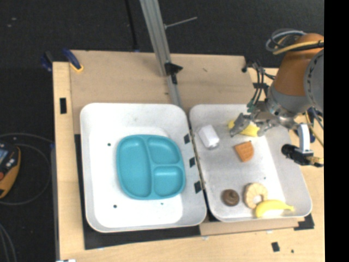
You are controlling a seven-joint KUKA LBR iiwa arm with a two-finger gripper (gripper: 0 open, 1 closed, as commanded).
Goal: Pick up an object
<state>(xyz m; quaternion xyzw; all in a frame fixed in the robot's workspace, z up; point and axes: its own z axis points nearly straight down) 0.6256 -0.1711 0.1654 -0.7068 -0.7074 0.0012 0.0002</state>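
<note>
My gripper (pixel 252 124) is low over the back of the right bin (pixel 289 173), with the arm coming in from the right. Its fingers stand spread, open, astride a small yellow object (pixel 247 130) that rests on the bin floor. Part of that object is hidden under the gripper. A white cylinder (pixel 208 136) lies to its left and an orange block (pixel 245 150) just in front of it. Near the bin's front edge are a brown round piece (pixel 230 197), a pale ring-shaped piece (pixel 254 194) and a yellow banana (pixel 272 207).
The left bin (pixel 98 124) holds a blue divided plate (pixel 150 166). A grey metal post (pixel 158 37) slants up from behind the bins. Black clips (pixel 192 162) sit along the seam between the two bins.
</note>
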